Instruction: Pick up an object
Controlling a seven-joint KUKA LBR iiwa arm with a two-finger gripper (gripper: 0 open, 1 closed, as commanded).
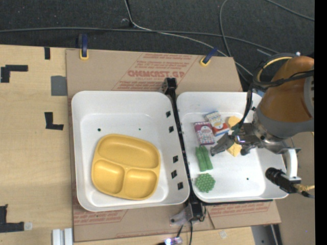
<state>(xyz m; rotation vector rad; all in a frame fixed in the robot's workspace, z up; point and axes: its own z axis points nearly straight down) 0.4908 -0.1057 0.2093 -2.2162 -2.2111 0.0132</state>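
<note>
Hovering low in the right bin [255, 188], the end effector [228, 144], fingers spread and empty, must descend onto the yellow piece [234, 148].

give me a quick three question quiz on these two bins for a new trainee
1. True or false: the yellow tray lies in the right bin.
2. Which lies nearest the camera-side edge of the right bin: A the green ball, B the green stick, C the maroon packet?
3. Fill in: the gripper hangs over the ___ bin.

Key: 1 false, it lies in the left bin; 2 A; 3 right.
</note>
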